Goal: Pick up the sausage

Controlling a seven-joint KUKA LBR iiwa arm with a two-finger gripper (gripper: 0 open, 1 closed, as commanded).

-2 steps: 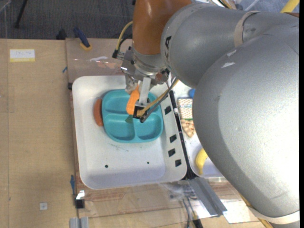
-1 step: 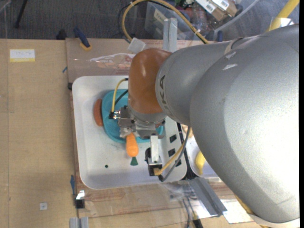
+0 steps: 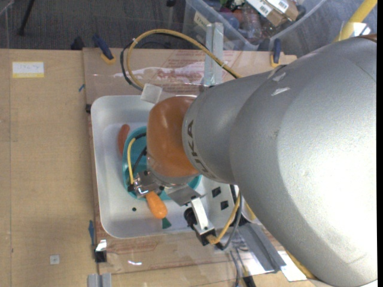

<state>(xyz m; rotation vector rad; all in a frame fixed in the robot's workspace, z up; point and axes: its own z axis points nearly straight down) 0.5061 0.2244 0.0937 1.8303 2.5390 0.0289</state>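
The sausage [image 3: 122,137], a reddish-brown link, lies lengthwise in the left part of the white bin [image 3: 108,178], its lower end against a teal item [image 3: 129,171]. My arm's orange band [image 3: 170,139] and grey body cover most of the bin. The gripper [image 3: 142,187] shows as a bit of metal poking out under the band, just right of the teal item and below the sausage. Whether it holds anything is hidden by the arm.
An orange carrot-shaped piece [image 3: 157,207] lies near the bin's front wall, close to the gripper. A yellow cable [image 3: 173,37] loops over the bin's far side. A clear tub of clutter [image 3: 257,5] stands beyond the bench. Bare wooden bench [image 3: 42,160] stretches left.
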